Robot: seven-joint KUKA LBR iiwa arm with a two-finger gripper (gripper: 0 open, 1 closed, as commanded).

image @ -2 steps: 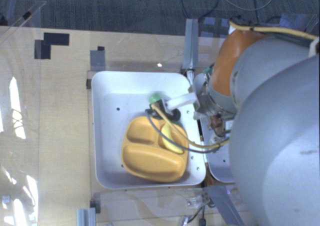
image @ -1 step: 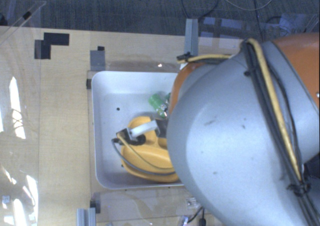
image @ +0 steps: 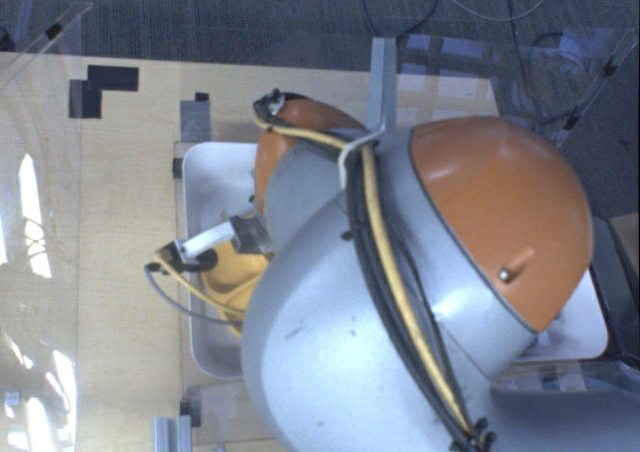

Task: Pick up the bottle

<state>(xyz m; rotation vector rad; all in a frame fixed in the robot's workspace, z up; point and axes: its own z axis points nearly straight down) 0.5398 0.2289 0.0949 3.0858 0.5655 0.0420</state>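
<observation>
The grey arm with its orange band fills the middle and right of the camera view and reaches down into the left white bin (image: 205, 185). My gripper (image: 252, 237) is low over that bin's left half, mostly covered by the wrist. A yellow thing (image: 232, 285) lies in the bin just under and in front of the gripper, partly hidden by the arm. I cannot tell whether it is the bottle, or whether the gripper touches it.
A corner of the right white bin (image: 592, 332) peeks out past the arm. Bare wooden bench (image: 100, 240) stretches left of the bins, with a black L-shaped mark (image: 100, 88) at the back. A grey metal post (image: 383, 80) stands behind the bins.
</observation>
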